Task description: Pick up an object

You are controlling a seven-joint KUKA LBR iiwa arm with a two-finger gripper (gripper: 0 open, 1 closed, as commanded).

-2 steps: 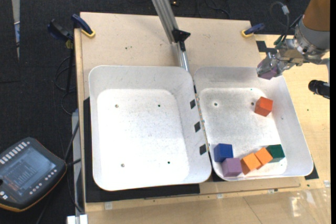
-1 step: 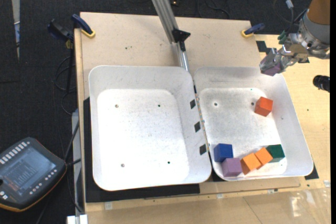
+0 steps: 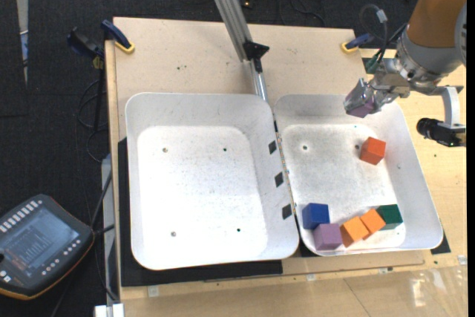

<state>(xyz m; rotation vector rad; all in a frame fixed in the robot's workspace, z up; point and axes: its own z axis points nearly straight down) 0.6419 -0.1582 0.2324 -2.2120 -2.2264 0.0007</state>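
The gripper [image 3: 361, 105] hangs over the far edge of the right bin [image 3: 415, 182], its fingers closed on a purple block [image 3: 359, 110] that is partly hidden by them. The arm [image 3: 438, 18] is cut off at the right edge. An orange cube [image 3: 372, 150] lies alone near the far right; a blue cube [image 3: 315, 215], purple cube [image 3: 328, 236], orange block [image 3: 356, 227] and green block [image 3: 388, 216] cluster along the near wall.

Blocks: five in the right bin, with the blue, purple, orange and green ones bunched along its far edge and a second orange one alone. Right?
Wrong on one point: the blue block, purple block, orange block and green block sit along the right bin's near edge, not the far one. The camera view shows it. The second orange block does sit alone.
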